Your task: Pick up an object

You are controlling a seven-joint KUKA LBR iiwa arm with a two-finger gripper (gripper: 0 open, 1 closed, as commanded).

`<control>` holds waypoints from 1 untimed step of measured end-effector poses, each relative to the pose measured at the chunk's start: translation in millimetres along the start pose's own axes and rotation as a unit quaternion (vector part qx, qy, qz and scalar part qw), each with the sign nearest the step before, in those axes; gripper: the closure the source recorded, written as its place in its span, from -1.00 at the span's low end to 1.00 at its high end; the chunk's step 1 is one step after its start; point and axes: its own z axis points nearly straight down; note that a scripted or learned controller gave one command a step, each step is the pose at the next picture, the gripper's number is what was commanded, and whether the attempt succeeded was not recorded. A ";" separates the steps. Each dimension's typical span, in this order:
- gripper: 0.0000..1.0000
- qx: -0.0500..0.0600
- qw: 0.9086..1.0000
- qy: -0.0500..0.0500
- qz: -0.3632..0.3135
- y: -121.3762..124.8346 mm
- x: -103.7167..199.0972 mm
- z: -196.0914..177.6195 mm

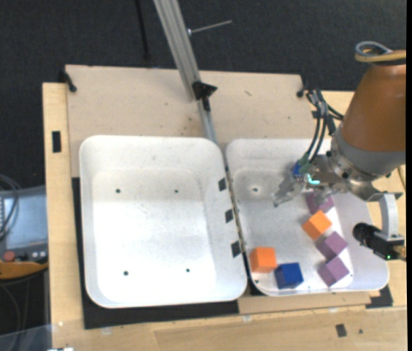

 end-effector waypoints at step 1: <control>-1.00 -0.002 1.000 0.000 0.002 0.7 -0.3 -1.9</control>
